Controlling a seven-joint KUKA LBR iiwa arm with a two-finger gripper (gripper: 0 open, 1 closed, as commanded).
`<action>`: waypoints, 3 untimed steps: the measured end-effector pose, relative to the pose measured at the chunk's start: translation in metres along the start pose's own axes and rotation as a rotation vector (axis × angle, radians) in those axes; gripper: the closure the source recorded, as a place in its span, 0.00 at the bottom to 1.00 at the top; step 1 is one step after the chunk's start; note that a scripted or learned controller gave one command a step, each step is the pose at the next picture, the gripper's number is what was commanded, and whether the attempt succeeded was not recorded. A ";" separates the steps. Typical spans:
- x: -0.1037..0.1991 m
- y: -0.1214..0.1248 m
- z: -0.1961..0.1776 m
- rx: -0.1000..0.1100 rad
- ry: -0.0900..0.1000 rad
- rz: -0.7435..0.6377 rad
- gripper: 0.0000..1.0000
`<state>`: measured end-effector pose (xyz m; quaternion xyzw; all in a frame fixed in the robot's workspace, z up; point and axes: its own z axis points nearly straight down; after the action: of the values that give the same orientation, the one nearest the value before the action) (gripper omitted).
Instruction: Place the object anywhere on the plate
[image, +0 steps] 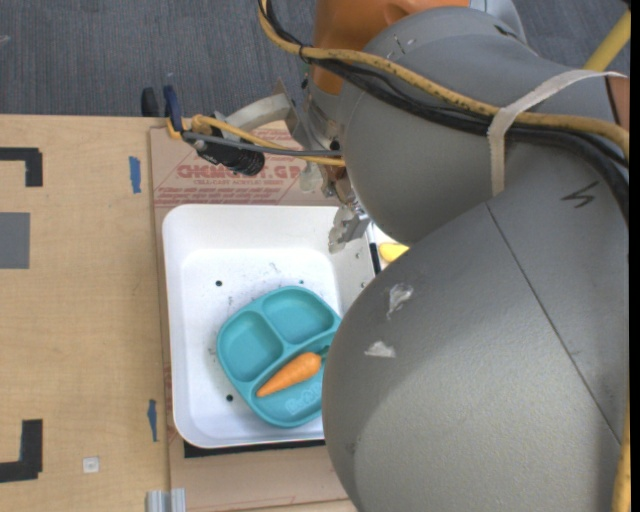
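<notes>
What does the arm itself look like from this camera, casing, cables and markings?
The arm has bulky, smooth grey casings with an orange band at the top. Black and yellow cables run along it, tied by a pale strap. Small scuffs mark the grey shell.

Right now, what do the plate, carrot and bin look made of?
Plate: teal, moulded compartments, smooth matte look, probably plastic.
Carrot: uniform orange, smooth, likely a plastic or rubber toy; can't tell which.
Bin: white, rounded corners, slight sheen, scuffed floor, probably plastic.
</notes>
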<state>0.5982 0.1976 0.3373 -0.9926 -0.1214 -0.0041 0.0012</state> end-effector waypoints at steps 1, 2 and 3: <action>-0.056 -0.042 0.206 0.002 -0.030 -0.143 0.00; -0.052 -0.041 0.189 0.002 -0.022 -0.147 1.00; 0.018 -0.023 0.043 -0.001 0.000 -0.188 1.00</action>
<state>0.6104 0.2242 0.2945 -0.9768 -0.2143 -0.0043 0.0003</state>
